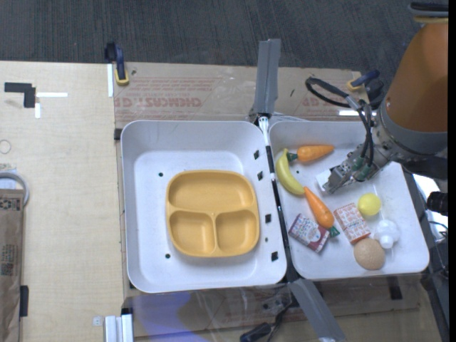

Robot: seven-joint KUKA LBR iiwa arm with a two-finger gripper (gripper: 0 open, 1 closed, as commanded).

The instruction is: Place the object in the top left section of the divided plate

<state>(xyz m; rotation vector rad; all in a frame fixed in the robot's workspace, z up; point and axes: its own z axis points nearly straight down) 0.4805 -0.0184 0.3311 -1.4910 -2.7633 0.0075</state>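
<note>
I see the arm (420, 77) reaching in from the right over the right bin (410, 262). My claw (333, 184) hangs low above that bin's middle, pointing left, just right of the banana (287, 175) and the lower carrot (319, 206). I cannot tell from this angle whether it is open or closed, and I see nothing gripped in it.

The plate (212, 213) lies flat in the middle of the left bin (142, 191); it is yellow-orange, with one wide section along the top and two smaller ones below. No object rests in any section.

All the objects sit in the right bin. An upper carrot (315, 152) lies near the back wall, touching the banana's top end. The lower carrot slants down to the right from the banana. Below it sit two small boxes (309, 231), side by side. A lemon (369, 205) is right of the claw, a white object (385, 232) just below it, and an egg (369, 254) near the front wall.

The desk (57, 191) to the left is pale wood.
</note>
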